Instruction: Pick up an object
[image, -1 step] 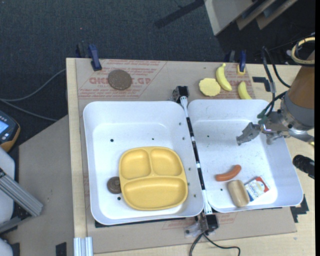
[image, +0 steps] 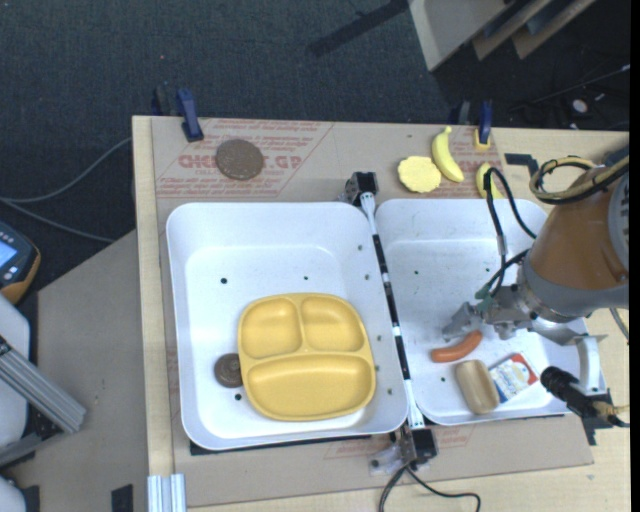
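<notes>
My gripper (image: 470, 320) hangs low in the right bin (image: 430, 250), just above the near-left part of its floor. Directly below it in the view lies an orange sausage (image: 456, 348), close to the gripper's tip; whether they touch is unclear. A tan bread roll (image: 477, 386) rests nearer the front rim. Beside the roll sits a white packet (image: 512, 375) with red and blue print. The grey arm with its orange band (image: 580, 245) covers the right side of the bin.
The left bin (image: 200, 250) holds a yellow divided plate (image: 303, 355) and a brown round piece (image: 228, 370) by its left edge. Behind the bins on the bench lie a brown disc (image: 239, 158), a yellow banana (image: 448, 155) and a yellow flat piece (image: 420, 174). Black cables (image: 495, 215) loop over the right bin.
</notes>
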